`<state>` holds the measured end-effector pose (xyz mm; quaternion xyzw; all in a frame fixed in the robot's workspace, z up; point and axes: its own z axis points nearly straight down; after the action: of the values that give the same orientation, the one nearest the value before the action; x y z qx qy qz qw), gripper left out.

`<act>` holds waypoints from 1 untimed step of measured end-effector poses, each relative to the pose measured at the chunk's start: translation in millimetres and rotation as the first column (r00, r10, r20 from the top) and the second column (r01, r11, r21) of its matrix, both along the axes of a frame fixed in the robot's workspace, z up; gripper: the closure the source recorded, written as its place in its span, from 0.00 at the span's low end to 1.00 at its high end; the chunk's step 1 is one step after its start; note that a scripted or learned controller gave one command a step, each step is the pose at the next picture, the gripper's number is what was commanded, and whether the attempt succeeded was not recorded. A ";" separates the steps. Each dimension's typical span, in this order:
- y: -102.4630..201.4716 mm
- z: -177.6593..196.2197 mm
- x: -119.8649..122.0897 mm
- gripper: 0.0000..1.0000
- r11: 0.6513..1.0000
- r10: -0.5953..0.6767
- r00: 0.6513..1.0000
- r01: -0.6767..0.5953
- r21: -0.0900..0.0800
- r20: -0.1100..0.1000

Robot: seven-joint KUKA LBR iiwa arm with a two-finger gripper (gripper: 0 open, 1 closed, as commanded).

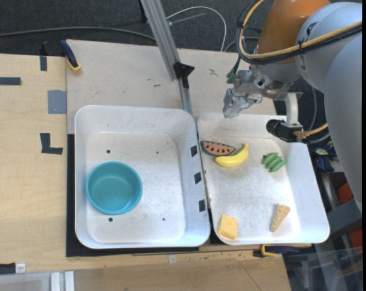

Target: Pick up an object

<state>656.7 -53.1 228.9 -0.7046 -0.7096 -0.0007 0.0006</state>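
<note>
Right bin [304,180], inspected first. Five small toy-like items lie on its floor, none lifted. A watermelon slice [218,148], red with dark seeds and a green rind, sits at about 10 o'clock of the bin; a smooth yellow banana [233,157] touches its lower right side. A knobbly green piece [272,161] lies near 2 o'clock, well apart from both. An orange-yellow wedge [229,227], cheese-like, rests at 7 o'clock by the front wall. A tan cone [280,217] with a ribbed surface lies at 5 o'clock.

No brand, label or legible writing appears on any item or bin.

The gripper [232,110] hangs over the bin's rear rim at about 11 o'clock, above and behind the watermelon slice, with nothing between its fingers. The grey metal tips are small and blurred; whether they stand apart or together cannot be told. The arm [328,35] is cut off at the right and top, its orange band glossy, with yellow-edged cables looped round it.

Left bin [134,120]: shallow white plastic, rounded corners, speckled with dark marks. A round teal bowl [114,188] sits at 8 o'clock.

A grey metal strut [164,35] crosses the bench [25,162], pale wood with dark tape pieces.
</note>
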 end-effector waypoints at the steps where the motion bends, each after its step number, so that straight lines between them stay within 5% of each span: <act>1: 55.5 8.3 7.9 1.00 1.000 0.000 1.000 0.000 0.000 0.000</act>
<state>664.5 2.4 237.2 -0.7045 -0.7097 -0.0007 0.0008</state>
